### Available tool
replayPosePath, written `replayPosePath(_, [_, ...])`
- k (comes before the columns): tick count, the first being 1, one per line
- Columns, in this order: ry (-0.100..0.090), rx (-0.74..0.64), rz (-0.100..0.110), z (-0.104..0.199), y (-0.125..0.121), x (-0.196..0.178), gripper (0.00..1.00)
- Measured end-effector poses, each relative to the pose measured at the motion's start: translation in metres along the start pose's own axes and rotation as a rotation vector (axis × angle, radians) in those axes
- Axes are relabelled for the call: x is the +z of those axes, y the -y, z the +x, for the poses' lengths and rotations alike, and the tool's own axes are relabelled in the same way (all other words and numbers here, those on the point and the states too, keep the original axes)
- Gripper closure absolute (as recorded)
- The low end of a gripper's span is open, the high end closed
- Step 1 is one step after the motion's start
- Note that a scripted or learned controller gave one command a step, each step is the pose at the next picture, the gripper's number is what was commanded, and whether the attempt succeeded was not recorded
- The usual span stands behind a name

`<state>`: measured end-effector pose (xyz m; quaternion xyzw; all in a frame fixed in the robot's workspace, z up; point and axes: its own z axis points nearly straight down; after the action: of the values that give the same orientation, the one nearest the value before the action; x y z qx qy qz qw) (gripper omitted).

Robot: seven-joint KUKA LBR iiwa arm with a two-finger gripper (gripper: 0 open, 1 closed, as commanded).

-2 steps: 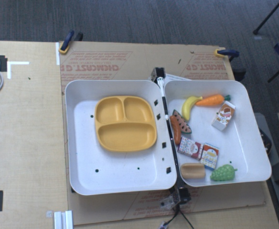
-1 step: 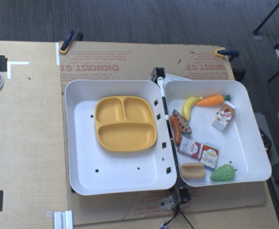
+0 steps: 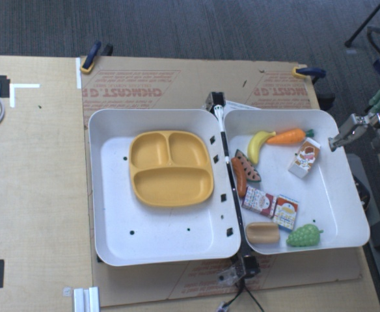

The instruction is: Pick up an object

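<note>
The right bin point(image 3: 346, 194) holds several toy foods: a banana point(image 3: 260, 145), a carrot point(image 3: 286, 136), a small white carton point(image 3: 304, 159), a watermelon slice point(image 3: 247, 166), a sausage point(image 3: 241, 182), two small red boxes point(image 3: 258, 201) point(image 3: 285, 212), a bun point(image 3: 263, 233) and a green vegetable point(image 3: 304, 235). My gripper point(image 3: 336, 142) hangs at the bin's right rim, a little right of the carton and apart from it. Nothing shows in its grasp.
A yellow divided plate point(image 3: 172, 168) lies in the left bin point(image 3: 112, 226). Clips point(image 3: 216, 100) join the bins along their shared wall. Both bins rest on cardboard point(image 3: 177, 83), held by blue-and-yellow clamps point(image 3: 91, 56) at the back.
</note>
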<state>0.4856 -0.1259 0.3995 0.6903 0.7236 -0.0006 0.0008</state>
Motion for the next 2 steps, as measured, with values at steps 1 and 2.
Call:
replayPosePath(1, [-0.001,0.010,0.001,-0.015,-0.047,0.199,0.00])
replayPosePath(2, [0.001,-0.199,-0.005,0.008,0.006,0.305,0.00])
